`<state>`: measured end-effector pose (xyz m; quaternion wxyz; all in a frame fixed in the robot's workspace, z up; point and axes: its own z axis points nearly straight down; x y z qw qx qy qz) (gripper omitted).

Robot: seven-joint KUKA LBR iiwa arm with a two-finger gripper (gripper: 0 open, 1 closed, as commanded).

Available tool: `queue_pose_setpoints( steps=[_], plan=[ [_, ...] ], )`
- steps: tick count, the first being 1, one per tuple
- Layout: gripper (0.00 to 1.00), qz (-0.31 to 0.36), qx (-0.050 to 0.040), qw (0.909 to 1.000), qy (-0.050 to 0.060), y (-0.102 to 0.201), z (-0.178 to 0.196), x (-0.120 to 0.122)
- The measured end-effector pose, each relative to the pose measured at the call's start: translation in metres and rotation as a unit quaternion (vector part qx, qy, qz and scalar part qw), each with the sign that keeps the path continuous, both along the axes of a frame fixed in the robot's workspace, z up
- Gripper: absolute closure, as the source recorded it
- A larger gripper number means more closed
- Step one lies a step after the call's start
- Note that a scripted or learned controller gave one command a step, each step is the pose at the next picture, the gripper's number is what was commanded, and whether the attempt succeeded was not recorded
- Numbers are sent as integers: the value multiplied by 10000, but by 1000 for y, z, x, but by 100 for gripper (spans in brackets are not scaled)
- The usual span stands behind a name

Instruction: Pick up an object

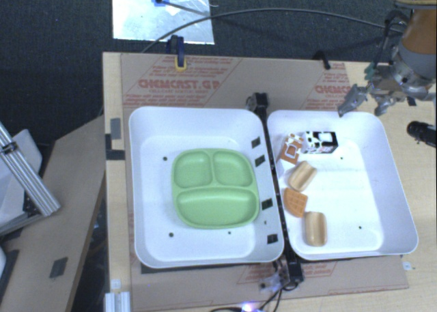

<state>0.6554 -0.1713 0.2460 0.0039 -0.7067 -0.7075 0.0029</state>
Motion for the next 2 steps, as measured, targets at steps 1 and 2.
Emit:
queue_pose_setpoints(
  steps=[1, 2],
  plan=[
    [0, 12, -12, 10000, -59, 0, 8, 2],
    [0, 15, -7, 10000, -40, 1, -54, 6]
  ],
)
